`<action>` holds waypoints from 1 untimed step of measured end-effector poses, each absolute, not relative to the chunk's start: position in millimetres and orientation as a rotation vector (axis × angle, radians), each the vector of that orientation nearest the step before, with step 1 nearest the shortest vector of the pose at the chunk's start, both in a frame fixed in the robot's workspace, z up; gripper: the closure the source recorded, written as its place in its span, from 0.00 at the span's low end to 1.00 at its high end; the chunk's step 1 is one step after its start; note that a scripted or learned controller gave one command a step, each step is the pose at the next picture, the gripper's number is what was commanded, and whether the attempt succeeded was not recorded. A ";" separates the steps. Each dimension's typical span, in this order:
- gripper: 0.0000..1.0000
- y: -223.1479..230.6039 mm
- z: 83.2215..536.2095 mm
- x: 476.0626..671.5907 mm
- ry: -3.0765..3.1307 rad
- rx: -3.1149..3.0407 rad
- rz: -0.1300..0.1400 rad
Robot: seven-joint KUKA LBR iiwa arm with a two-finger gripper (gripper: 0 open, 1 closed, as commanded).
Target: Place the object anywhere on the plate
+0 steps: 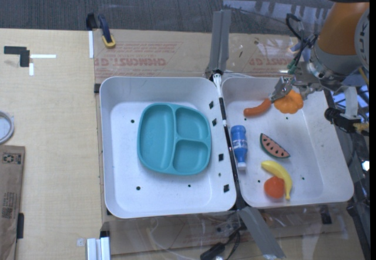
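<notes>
A teal divided plate [155,135] lies in the middle of the left bin [117,153]. My gripper [285,87] hangs over the back of the right bin [320,153], reaching in from the right. A lumpy orange object [289,103] sits directly under and against the gripper's tip. I cannot tell whether it is gripped or just touched. An orange-red sausage [257,108] lies just left of it on the bin floor.
The right bin also holds a blue bottle [238,142] along its left wall, a watermelon slice [274,146], a banana [279,174] and a red-orange ball [274,188] near the front. A raised divider [220,85] separates the two bins.
</notes>
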State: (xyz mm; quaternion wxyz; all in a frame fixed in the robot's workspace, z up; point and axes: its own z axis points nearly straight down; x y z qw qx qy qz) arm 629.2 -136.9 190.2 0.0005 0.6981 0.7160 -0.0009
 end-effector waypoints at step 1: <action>1.00 -59.2 191.5 611.4 2.174 2.269 -0.001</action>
